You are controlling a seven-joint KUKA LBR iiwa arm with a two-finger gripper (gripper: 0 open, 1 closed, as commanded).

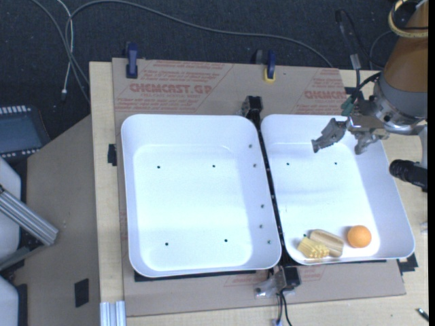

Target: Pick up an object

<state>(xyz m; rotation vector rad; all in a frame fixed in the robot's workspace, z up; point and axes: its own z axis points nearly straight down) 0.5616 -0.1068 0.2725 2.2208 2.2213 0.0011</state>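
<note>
Camera view: the arm [406, 73] is reaching in from the right, grey with the orange band showing at the far right; the gripper [344, 136] is hanging over the far part of the right bin [299, 134]; its two fingers are standing spread apart, one finger [327, 136] jutting left, with nothing between them.

Candidate objects are all sitting in the near end of the right bin, well apart from the gripper: an orange ball [359, 236] near the right wall; a tan oblong piece [327, 239] just left of it; a yellow bumpy piece [312, 249], looking like toy corn, touching the tan one on its near-left side.

The left bin [136, 182] is lying beside the right one, both resting on a cardboard sheet [204, 87] on the bench.

Handling, as a judgement: all three are looking small and light, likely plastic or foam; the ball is standing free, so it is the easiest target, but round and smooth, so it is prone to rolling or squirting out; take it across its middle; the tan and yellow pieces are crowding each other, risking a two-item pinch.
</note>
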